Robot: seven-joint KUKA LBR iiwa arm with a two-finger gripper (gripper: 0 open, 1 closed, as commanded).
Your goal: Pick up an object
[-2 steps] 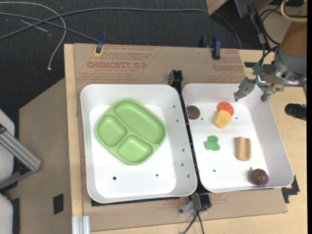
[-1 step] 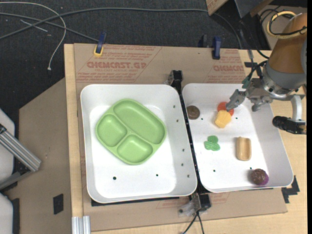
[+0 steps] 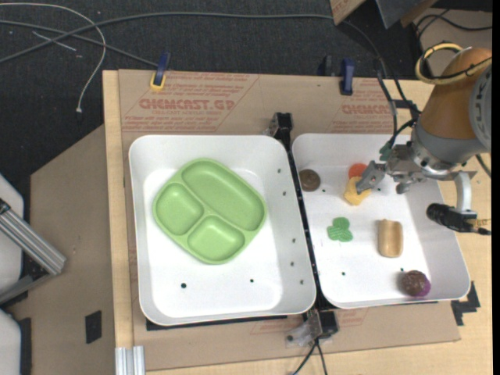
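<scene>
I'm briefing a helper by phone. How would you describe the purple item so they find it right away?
Look in the right-hand white bin, the one without the green plate. Go to its near right corner: the purple ball sits there, below the tan bread roll. It is the only dark, round purple thing.

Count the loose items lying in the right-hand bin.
5 visible: a brown round piece near the divider, a yellow-and-orange piece by the gripper, a green piece, a tan loaf-shaped piece, a purple piece. The arm may hide more.

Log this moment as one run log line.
arm: over right white bin | hand: beside small yellow piece | grasp: unconfirmed | left white bin: green divided plate
</scene>
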